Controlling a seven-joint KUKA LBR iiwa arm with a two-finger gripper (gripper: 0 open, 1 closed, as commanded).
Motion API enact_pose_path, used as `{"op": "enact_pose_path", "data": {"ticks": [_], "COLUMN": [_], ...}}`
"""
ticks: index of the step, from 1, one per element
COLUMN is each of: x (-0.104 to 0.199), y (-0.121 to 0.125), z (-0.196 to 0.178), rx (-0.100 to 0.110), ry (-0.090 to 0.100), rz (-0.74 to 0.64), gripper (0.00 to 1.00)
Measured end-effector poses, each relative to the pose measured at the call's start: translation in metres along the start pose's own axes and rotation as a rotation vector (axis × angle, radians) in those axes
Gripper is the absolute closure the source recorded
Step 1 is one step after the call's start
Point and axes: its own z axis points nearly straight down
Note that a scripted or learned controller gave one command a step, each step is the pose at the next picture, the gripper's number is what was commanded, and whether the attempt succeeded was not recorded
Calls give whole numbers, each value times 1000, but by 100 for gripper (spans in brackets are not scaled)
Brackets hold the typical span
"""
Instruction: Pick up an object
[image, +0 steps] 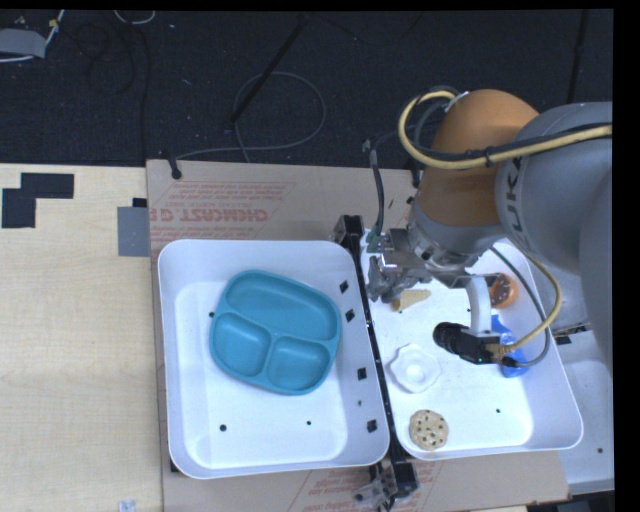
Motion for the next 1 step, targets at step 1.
{"op": "enact_pose_path", "data": {"ticks": [1], "x": [45], "y": [0], "z": [4], "rx": [0], "ry": [-1], "rz": [1], "gripper": [100]}}
